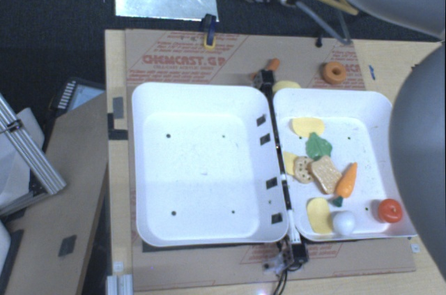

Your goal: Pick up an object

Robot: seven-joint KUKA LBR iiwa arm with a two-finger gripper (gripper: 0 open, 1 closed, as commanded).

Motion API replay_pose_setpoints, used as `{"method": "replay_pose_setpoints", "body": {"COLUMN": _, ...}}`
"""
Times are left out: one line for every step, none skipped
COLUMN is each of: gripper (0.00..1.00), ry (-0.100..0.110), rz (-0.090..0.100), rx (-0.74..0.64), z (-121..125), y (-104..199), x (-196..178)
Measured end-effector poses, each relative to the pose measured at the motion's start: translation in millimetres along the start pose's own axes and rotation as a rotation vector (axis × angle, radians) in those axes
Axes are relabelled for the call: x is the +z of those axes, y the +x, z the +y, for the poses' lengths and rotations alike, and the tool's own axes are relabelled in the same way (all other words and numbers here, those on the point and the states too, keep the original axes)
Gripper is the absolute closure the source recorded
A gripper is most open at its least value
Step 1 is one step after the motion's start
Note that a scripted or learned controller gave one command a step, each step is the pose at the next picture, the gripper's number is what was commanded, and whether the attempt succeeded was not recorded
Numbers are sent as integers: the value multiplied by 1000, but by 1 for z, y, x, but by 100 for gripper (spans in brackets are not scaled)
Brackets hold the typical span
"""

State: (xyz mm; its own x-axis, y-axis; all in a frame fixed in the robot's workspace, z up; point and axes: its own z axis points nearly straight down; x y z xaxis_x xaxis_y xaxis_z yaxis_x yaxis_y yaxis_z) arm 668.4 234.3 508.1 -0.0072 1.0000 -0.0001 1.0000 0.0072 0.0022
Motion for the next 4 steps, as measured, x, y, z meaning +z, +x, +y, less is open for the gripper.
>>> {"method": "replay_pose_setpoints", "body": {"gripper": 100, "ry": 0, "rz": 0, "rx": 0, "z": 0, "y": 0, "x": -6}}
{"method": "replay_pose_setpoints", "body": {"gripper": 100, "ry": 0, "rz": 0, "rx": 0, "z": 0, "y": 0, "x": -9}}
{"method": "replay_pose_setpoints", "body": {"gripper": 100, "ry": -3, "rz": 0, "rx": -3, "z": 0, "y": 0, "x": -20}}
{"method": "replay_pose_setpoints", "body": {"gripper": 100, "ry": -5, "rz": -1, "rx": -6, "z": 0, "y": 0, "x": -32}}
